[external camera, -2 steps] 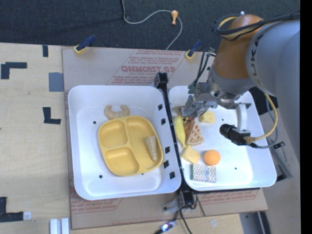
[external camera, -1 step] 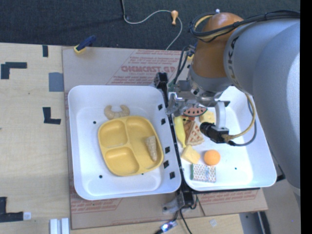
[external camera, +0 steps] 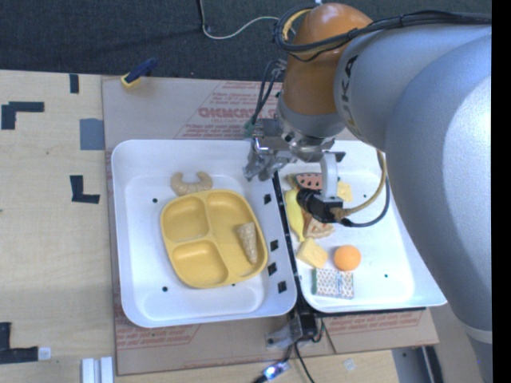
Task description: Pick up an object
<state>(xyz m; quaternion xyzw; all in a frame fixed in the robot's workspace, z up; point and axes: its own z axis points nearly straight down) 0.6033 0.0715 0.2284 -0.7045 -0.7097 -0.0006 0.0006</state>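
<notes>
Grey arm [external camera: 415,86] reaching in from the right, claw [external camera: 262,164] lowered at the upper right corner of the left bin [external camera: 128,214], grip state unclear.

The yellow tray [external camera: 192,222] looks glossy plastic, the white bins [external camera: 121,238] smooth plastic, the underlay [external camera: 200,110] matt cardboard.

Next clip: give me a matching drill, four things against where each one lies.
Things:
1 tray
2 ball
3 packet
4 tan wedge

Places:
A in the tray's right compartment
B middle of the left bin
C right bin, against its front wall
D right bin, just behind the packet

Pairs: 1-B, 2-D, 3-C, 4-A
</notes>
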